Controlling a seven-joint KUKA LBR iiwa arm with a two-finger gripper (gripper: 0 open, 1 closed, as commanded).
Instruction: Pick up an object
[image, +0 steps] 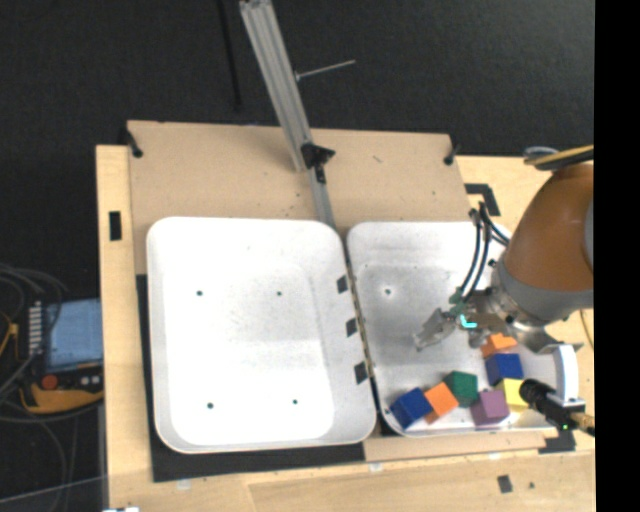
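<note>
- The left bin (250, 330) is a shallow white tray on the desk (400, 470), showing a bare floor with a few dark specks.
- The right bin (400, 265) sits just beside it, their inner rims touching along a row of small dark clips.
- The blocks are crowded into the near corner of the right bin. From left to right along the near wall lie a blue block (410, 406), an orange block (441, 399), a green block (463, 385) and a purple block (490, 406).
- Further right, near the bin's right wall, are a second blue block (503, 367) and a yellow block (514, 390), with another orange piece (497, 345) partly hidden under the wrist.
- The gripper (440, 330) hangs low over the middle of the right bin, its grey fingers pointing toward the bin's left side and slightly down.
- The fingers look a little parted with nothing between them, though they are small and blurred.
- The key relation: every block lies toward the near edge from the fingertips, and most also to their right. The orange and green blocks appear nearest, so a grasp would likely call for a short shift toward the near wall before descending.
</note>
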